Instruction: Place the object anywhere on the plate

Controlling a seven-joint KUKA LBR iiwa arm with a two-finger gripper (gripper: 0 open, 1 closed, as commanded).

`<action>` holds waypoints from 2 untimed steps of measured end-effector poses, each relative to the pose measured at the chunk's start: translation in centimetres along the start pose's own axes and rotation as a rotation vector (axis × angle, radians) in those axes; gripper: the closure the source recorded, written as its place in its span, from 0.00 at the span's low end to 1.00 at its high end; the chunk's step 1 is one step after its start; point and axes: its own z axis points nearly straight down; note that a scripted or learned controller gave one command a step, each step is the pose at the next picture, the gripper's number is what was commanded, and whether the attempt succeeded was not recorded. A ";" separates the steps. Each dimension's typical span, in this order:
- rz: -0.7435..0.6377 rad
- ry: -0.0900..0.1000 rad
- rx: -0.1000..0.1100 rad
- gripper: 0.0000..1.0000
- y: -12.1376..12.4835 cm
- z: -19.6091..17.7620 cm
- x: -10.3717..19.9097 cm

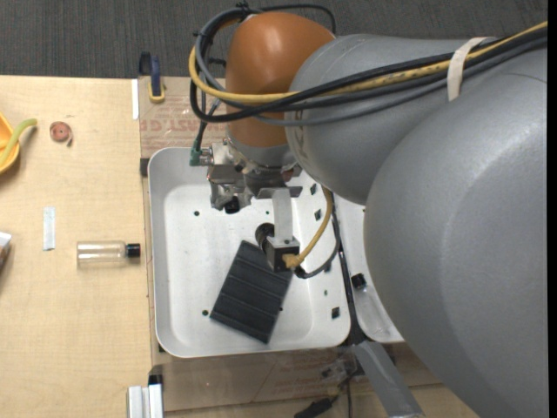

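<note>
A dark ribbed rectangular slab (251,293) lies flat and slightly turned in the near half of the left white bin (178,233). My gripper (233,192) hangs over the bin's far middle, under the orange wrist band, about a hand's width up-view of the slab and apart from it. The wrist and its fittings cover the gripper's tips from above. I see nothing held below the gripper. No separate plate can be made out apart from the slab.
On the wooden bench left of the bin lie a clear bottle with a black cap (106,251), a small white strip (49,229), a reddish disc (59,131) and a yellow object (7,142). The arm covers most of the right bin (376,322).
</note>
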 end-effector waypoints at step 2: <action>-0.027 0.000 0.000 1.00 0.7 0.1 -0.5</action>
